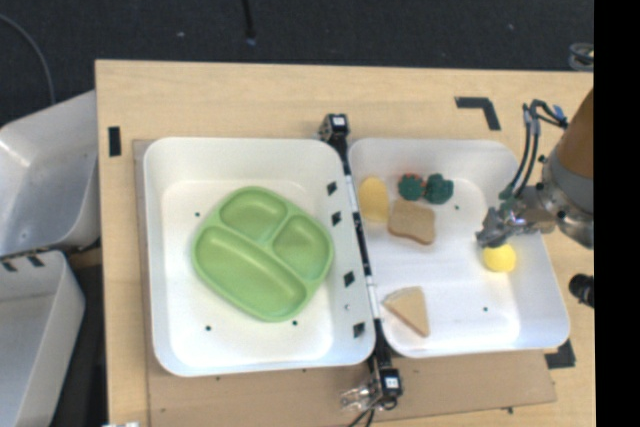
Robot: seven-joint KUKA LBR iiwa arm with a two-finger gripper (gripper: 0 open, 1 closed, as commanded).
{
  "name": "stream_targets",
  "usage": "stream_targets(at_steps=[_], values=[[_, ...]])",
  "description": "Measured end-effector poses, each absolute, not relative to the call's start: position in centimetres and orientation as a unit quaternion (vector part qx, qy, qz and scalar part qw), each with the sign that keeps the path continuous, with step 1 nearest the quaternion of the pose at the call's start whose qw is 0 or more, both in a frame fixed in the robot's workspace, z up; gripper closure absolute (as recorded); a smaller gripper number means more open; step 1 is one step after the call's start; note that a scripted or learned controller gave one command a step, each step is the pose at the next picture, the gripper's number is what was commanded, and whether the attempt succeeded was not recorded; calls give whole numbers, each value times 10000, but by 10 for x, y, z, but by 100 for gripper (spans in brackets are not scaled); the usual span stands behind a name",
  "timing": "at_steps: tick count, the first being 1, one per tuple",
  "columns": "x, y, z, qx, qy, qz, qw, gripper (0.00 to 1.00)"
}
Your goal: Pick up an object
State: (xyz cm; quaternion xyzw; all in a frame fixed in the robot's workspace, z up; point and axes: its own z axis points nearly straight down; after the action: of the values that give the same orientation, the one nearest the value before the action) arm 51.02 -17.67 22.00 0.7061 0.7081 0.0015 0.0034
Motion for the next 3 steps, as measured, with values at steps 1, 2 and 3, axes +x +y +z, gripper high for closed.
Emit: stream_targets(at_steps=[1,2,3], values=[[511,-178,233,7061,7081,7,17,100],[508,-126,244,7044,7098,12,10,100],[507,-75,254,7044,7098,13,8,100]])
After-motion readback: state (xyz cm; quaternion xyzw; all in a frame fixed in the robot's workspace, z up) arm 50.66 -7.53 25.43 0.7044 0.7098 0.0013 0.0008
